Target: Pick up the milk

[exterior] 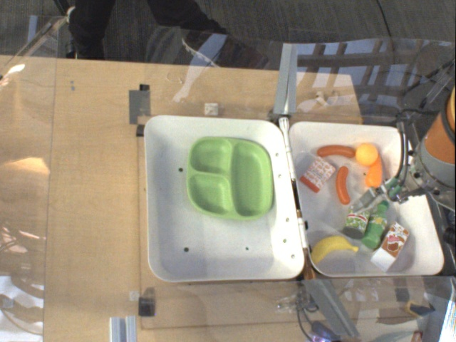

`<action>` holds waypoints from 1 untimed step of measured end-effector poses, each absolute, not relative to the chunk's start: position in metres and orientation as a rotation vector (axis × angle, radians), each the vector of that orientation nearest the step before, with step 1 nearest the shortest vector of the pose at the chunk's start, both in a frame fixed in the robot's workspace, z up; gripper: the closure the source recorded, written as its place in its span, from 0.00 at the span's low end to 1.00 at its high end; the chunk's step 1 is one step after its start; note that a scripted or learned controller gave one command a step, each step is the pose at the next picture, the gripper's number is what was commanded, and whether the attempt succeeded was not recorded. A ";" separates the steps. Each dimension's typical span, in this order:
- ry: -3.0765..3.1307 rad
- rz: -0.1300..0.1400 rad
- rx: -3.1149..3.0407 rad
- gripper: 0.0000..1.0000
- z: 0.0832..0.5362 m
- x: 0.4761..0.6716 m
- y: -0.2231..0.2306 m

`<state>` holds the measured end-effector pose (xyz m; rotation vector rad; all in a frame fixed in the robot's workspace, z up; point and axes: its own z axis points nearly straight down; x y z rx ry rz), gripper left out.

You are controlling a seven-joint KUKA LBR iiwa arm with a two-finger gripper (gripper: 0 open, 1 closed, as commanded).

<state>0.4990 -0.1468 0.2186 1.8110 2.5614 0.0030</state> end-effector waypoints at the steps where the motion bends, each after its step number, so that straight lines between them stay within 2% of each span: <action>1: 2.569 0.008 1.789 0.00 0.097 0.532 -0.162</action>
